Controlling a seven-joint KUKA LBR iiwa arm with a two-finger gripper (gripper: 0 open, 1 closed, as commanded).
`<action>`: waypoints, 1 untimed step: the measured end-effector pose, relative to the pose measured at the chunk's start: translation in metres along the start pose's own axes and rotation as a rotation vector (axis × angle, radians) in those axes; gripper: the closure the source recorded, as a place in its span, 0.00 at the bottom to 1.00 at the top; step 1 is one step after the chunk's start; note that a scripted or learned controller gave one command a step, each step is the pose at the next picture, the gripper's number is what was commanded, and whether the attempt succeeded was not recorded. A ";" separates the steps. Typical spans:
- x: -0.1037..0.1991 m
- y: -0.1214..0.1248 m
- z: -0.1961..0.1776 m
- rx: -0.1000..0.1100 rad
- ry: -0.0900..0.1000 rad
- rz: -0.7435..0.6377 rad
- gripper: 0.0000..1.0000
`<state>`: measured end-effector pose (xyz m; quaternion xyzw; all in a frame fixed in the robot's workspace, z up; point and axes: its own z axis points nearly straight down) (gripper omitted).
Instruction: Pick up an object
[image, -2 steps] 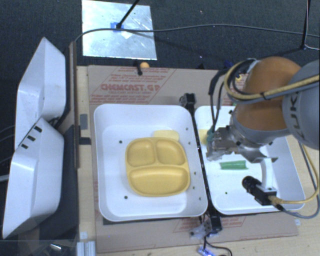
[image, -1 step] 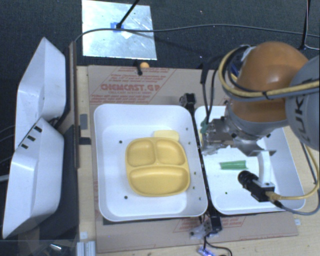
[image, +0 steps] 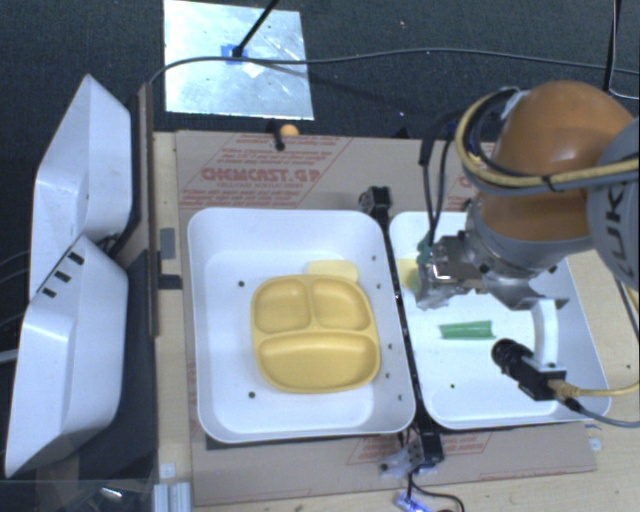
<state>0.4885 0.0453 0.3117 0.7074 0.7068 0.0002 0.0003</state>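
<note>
Camera view: gripper (image: 432, 280) low over right bin (image: 500, 410), by its left wall; can't tell how it's set, arm (image: 545, 150) hides it. Green block (image: 466, 329) flat on floor just right of gripper, bare floor on its near side. Pale yellow piece (image: 405, 270) at left wall by gripper. Left bin (image: 215, 330): yellow divided tray (image: 315, 332) mid-floor, w/ pale yellow slab (image: 332, 269) touching its far edge; bare margins around.
</note>
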 end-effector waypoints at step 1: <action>0.001 0.000 -0.010 -0.001 0.001 -0.002 1.00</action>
